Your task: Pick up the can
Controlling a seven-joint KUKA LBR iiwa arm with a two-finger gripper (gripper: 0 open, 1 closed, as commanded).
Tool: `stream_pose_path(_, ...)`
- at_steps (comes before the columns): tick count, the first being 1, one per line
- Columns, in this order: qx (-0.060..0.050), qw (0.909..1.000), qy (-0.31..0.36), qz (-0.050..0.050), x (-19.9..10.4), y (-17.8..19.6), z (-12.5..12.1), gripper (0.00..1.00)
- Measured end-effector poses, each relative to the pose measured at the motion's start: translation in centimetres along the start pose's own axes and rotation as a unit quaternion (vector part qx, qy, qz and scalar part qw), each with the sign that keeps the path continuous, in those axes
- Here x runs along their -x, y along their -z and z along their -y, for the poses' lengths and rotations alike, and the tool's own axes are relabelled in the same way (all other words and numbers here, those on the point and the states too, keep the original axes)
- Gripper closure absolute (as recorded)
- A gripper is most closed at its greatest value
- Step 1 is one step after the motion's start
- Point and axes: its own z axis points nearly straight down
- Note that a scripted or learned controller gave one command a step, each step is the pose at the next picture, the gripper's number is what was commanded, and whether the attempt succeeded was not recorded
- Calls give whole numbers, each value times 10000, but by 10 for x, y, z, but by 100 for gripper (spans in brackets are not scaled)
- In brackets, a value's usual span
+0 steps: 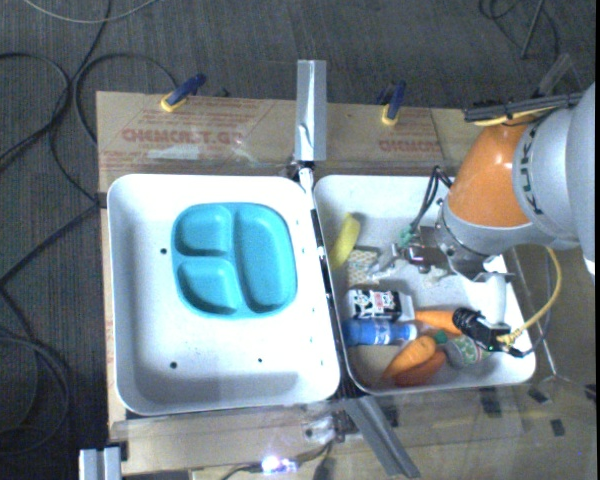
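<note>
1. Arm [520, 183]: grey with an orange band, reaching in from the right over the right bin [330, 203].
2. Gripper [412, 253]: positioned low over the upper middle of the right bin, pointing left. Whether it is open or closed cannot be told — the metal parts blur together, and nothing is seen held.
3. Can [378, 332]: blue-bodied, lying on its side in the lower part of the right bin, near the left wall. It lies well apart from the gripper, below it in the view.
4. Neighbouring items: a small black-and-white carton [375, 302] just above the can, touching or nearly so; an orange carrot [418, 359] just right of and below the can; a yellow banana [348, 234] near the bin's upper left; a pale speckled sponge [361, 263] just below the banana.
5. Left bin [140, 348]: holds a blue divided tray [235, 258] — three compartments, lying flat.
</note>
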Motion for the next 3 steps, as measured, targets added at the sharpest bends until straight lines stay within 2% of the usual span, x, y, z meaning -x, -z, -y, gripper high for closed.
stream_pose_path(1,-2,9884,-1518,-4,1,2,-3,0)
stream_pose_path(2,-8,9718,-2359,-5,-19,-8,-8,0)
stream_pose_path(3,-150,9497,-3127,17,5,-34,-110,0)
